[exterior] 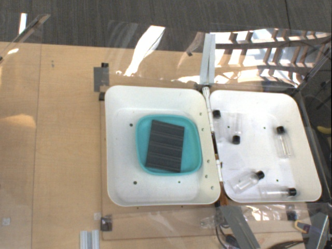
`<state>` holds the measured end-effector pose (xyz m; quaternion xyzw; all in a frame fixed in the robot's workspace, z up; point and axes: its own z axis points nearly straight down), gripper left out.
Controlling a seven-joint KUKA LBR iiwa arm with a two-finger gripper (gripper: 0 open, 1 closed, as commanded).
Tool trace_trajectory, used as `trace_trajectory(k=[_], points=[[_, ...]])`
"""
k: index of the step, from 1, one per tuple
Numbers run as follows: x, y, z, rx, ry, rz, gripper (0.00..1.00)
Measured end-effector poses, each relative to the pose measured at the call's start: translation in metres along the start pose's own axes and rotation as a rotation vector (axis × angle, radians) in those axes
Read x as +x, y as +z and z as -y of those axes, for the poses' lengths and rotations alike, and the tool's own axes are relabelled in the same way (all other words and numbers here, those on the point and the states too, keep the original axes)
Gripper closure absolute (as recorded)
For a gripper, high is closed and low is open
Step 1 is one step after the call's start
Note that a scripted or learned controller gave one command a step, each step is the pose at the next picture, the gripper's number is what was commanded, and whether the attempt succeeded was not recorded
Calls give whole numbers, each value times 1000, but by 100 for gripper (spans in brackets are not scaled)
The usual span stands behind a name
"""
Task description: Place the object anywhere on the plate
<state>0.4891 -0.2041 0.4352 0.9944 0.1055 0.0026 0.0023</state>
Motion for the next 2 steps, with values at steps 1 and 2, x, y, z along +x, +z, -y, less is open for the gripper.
trace_trajectory(k=[1,2], points=[[0,0,0,0,0,0,0],[0,0,0,0,0,0,0]])
